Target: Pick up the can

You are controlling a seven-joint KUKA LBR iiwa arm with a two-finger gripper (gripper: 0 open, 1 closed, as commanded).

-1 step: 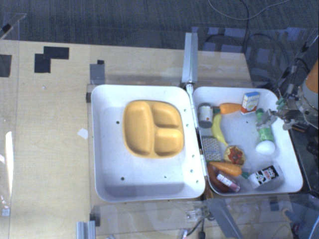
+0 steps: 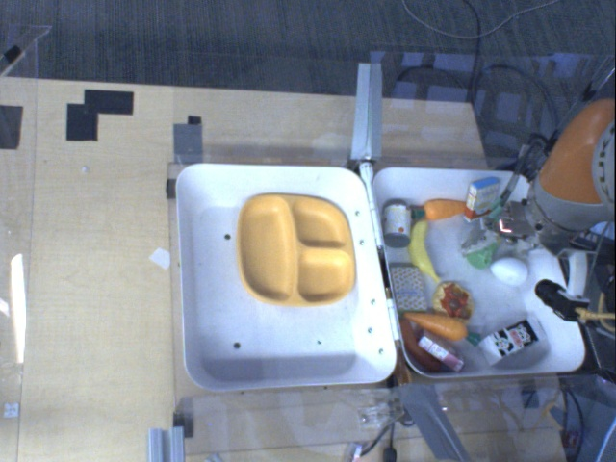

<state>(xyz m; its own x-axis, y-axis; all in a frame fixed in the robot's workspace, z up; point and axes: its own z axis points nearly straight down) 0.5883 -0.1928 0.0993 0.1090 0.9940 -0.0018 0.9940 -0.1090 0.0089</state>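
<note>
Wooden bench (image 2: 96, 258) held two white bins; the gripper (image 2: 493, 229) hovered mid-right, finger state untellable. Approach step: it needed to shift left toward the can (image 2: 396, 221).

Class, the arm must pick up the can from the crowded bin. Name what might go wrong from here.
The can lies against the right bin's left wall, so a finger may hit that wall. The banana lies close beside it and could be nudged or grabbed instead. The pincer is across the bin over other items.

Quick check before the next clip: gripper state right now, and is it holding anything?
Gripper: cannot be told from the camera view; it hangs over the right white bin, apart from the small grey metal can.
</note>
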